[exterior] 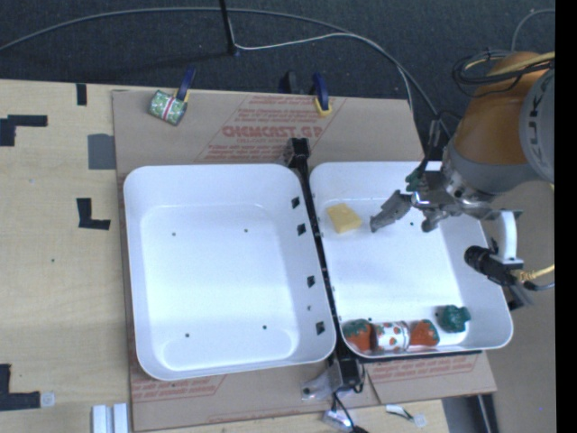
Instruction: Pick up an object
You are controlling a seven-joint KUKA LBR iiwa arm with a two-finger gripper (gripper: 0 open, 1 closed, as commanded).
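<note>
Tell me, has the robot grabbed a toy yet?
Not yet. The gripper is open above the right bin with nothing between its fingers. The yellow block lies close beside it, and the small toys sit along the bin's near edge. Reaching down, closing on one and lifting are all left.
</note>
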